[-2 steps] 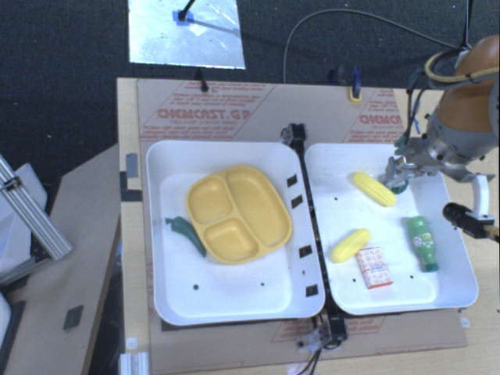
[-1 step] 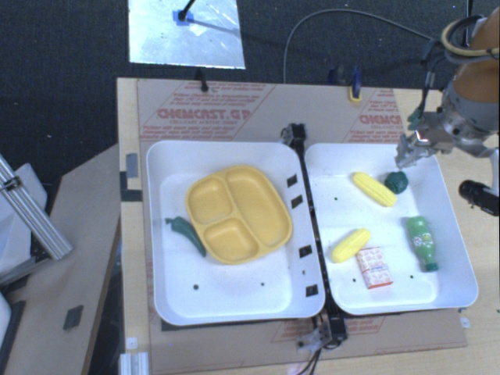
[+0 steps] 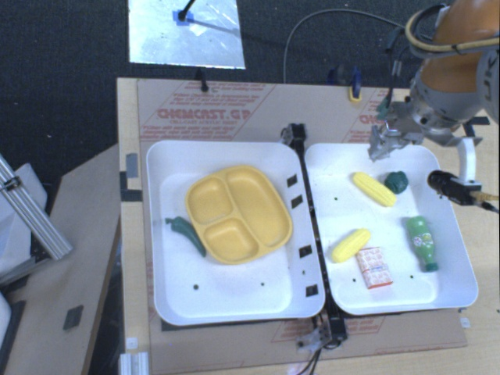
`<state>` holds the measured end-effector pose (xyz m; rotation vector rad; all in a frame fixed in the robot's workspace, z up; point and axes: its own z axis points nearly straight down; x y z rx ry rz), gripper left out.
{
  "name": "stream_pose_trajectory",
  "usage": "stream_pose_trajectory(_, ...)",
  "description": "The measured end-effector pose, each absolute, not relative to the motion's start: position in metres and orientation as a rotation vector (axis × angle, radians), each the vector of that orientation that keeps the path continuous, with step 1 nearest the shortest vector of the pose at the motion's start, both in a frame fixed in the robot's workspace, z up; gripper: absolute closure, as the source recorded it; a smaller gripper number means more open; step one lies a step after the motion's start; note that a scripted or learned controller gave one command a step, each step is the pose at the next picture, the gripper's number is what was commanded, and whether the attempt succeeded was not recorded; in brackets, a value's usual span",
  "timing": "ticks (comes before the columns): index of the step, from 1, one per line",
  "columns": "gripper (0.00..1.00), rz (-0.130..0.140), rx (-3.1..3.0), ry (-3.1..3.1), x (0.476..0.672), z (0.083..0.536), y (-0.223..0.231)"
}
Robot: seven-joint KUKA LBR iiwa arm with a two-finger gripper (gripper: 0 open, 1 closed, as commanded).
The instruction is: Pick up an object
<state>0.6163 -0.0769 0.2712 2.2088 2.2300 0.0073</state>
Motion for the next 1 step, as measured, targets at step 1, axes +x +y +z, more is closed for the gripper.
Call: stream_pose_trajectory(1, 1.00, 0.007, 2.209, 2.231, 0.6234, 0.2733, -0.0260)
